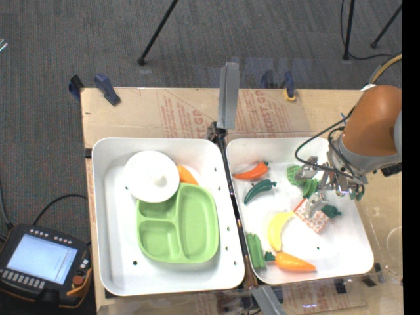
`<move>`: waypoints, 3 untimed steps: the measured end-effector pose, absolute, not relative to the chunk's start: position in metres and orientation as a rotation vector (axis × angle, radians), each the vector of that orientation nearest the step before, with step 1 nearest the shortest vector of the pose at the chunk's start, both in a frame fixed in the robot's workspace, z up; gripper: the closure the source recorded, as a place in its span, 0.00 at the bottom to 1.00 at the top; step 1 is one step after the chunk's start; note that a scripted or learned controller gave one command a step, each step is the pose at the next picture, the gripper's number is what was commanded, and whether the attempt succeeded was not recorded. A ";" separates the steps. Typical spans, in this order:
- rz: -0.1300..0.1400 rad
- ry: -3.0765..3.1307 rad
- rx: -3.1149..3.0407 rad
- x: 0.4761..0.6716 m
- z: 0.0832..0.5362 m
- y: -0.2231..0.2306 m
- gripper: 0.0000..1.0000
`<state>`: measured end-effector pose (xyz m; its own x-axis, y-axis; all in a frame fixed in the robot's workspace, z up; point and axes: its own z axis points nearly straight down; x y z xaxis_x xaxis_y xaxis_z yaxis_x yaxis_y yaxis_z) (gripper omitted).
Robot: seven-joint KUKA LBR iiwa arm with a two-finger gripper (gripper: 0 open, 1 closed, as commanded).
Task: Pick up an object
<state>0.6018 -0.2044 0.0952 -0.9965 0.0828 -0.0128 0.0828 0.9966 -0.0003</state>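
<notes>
My gripper hangs over the right bin, near its right wall. It sits between a light green leafy toy on its left and a red-and-white patterned packet just below it. A small dark green piece lies beside the packet. Also in this bin are an orange-red pepper, a dark green pepper, a yellow banana, an orange carrot and a green vegetable at the left wall.
The left bin holds a green divided tray, a white round bowl overlapping its top corner, and an orange piece behind the bowl. A handheld control pendant lies on the floor at lower left.
</notes>
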 end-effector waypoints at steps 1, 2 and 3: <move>0.002 3.129 0.105 0.604 0.095 -0.206 0.00; -0.002 3.127 -0.147 0.613 0.095 -0.202 0.00; 0.003 3.102 -0.483 0.635 0.094 -0.207 0.00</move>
